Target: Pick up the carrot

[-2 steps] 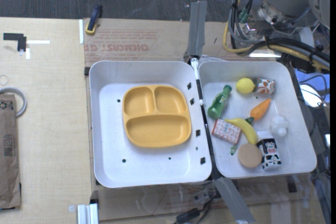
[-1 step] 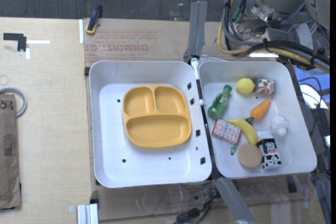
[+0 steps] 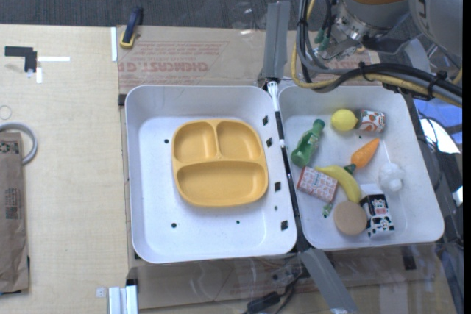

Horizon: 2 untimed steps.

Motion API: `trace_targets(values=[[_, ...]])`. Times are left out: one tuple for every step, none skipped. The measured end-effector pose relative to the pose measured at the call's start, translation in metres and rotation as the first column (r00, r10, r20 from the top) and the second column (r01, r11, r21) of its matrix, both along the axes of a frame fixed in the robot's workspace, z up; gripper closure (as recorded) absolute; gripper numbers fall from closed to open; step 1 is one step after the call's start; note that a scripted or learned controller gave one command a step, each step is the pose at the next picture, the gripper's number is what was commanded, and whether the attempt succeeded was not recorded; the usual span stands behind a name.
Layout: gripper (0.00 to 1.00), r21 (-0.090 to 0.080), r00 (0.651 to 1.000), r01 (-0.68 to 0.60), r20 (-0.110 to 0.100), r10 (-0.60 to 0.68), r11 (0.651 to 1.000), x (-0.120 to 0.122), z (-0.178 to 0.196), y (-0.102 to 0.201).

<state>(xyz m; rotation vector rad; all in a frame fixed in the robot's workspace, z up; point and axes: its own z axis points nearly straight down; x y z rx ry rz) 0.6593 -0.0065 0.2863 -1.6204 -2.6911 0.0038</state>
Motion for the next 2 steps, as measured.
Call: trace_targets(values=[[1.0, 0.0, 0.998, 0.065, 0.0, -0.065, 0.998, -0.0001, -0.0133, -0.0086], [1.0, 0.001, 0.995, 0.096, 0.002, -0.096, 0.995, 0.0001, -0.0138, -0.0137]])
